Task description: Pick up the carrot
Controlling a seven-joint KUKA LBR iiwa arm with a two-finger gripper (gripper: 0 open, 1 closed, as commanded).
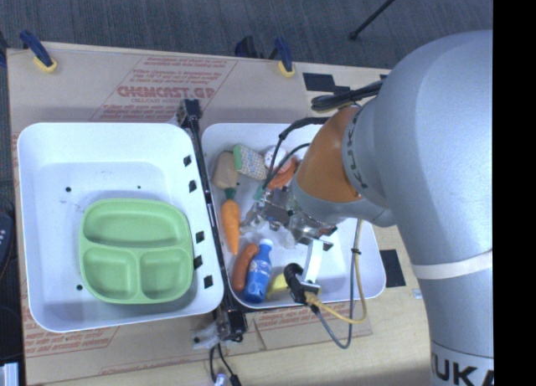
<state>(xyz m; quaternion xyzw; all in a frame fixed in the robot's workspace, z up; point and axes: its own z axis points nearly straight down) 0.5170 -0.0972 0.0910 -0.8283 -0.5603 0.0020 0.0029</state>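
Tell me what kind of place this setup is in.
Probably a robotics lab or test bench: a KUKA arm reaches over two white bins, cardboard is clamped to the bench with blue clamps, and toy food such as a carrot lies in the right bin.

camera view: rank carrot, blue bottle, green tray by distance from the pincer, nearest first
1. carrot: right bin, by its left wall, just left of the pincer.
2. blue bottle: right bin, at its front, below the pincer.
3. green tray: left bin, well off to the left.
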